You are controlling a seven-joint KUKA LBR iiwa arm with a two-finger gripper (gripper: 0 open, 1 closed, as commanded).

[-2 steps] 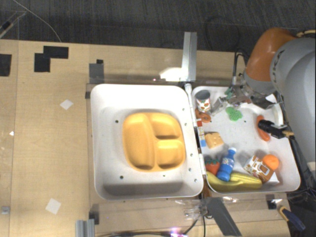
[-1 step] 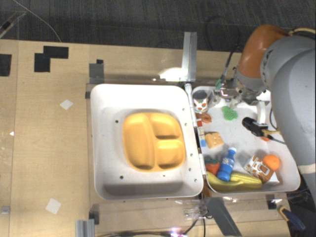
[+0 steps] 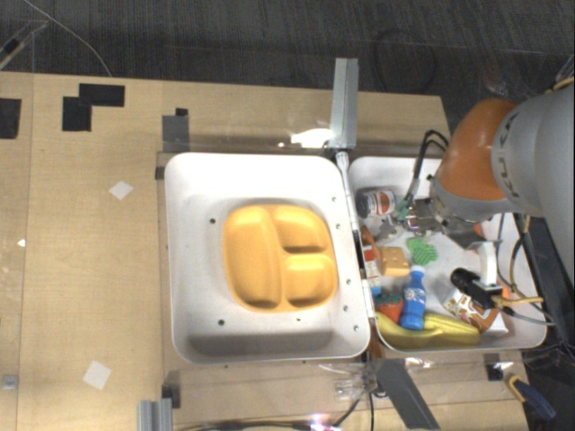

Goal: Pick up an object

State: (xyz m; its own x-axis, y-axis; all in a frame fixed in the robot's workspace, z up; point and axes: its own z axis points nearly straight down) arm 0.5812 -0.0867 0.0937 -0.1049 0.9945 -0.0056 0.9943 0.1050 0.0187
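Table (image 3: 90,268) of pale wood, seen from above, carrying two shallow white bins side by side. At left, the larger left bin (image 3: 193,241) holds one thing, a yellow divided tray (image 3: 274,254) lying flat near its middle. At right, the right bin (image 3: 386,173) is crowded: a small red and white can (image 3: 378,202) near its upper left corner, a tan block (image 3: 393,260) below that, a green toy (image 3: 422,251) just beside the block, a blue bottle (image 3: 414,299) lower down, and a yellow banana (image 3: 440,330) along the bottom wall.

The end effector (image 3: 415,221) hangs low over the upper middle of this bin, between the can and the green toy, under the grey arm (image 3: 530,151) and its orange band (image 3: 472,160). Whether it is spread or pressed together cannot be told, and nothing is seen held in it.

The pick looks not yet made. The green toy and the can are the nearest candidates. A good grasp probably means coming straight down on one item alone, centred on it, since the neighbours touch or nearly touch and a skewed descent could nudge them or catch two at once.
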